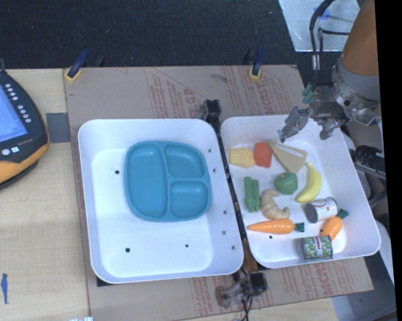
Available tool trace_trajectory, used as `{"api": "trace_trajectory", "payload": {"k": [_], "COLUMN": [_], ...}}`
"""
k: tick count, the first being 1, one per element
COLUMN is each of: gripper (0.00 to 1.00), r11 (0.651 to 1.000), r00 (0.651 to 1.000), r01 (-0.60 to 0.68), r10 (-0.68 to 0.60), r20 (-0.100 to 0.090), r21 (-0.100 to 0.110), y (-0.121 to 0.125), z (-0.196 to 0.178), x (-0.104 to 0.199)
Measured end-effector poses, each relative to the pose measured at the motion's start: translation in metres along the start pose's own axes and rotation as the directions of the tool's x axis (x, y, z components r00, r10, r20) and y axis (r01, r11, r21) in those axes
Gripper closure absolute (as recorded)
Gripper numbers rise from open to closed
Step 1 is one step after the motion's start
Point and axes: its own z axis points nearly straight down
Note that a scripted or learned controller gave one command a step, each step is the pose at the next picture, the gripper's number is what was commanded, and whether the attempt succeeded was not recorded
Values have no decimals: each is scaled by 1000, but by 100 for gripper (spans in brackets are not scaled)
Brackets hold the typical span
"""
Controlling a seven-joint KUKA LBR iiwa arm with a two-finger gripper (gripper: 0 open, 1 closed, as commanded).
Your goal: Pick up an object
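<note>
While hand (310,126) hovers open above right bin (357,180), toy food beneath

Pale wooden bench under even light, dark floor beyond.

The light wood bench (34,230) runs across the view, and a sheet of brown cardboard (148,91) printed with faded red lettering lies flat on it. Two clamps, a blue-and-yellow clamp (76,66) at the sheet's far left corner and a second clamp (254,63) further right, sit on its far edge. Beyond the bench the dark carpeted floor (143,23) fills the top of the view, with a pale patch (307,15) at its right. An orange-cased handheld screen (7,132) rests on the bench at the left edge, its display lit blue-white. The light is soft and casts only faint shadows.
</note>
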Motion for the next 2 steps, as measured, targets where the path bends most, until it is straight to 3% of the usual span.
{"api": "trace_trajectory", "payload": {"k": [1,2], "gripper": [0,0], "r11": [1000,1000], "r00": [1000,1000], "r01": [0,0], "r10": [0,0], "r20": [0,3], "r21": [4,-5], "y": [-18,29], "z": [145,183], "x": [-15,-45]}}
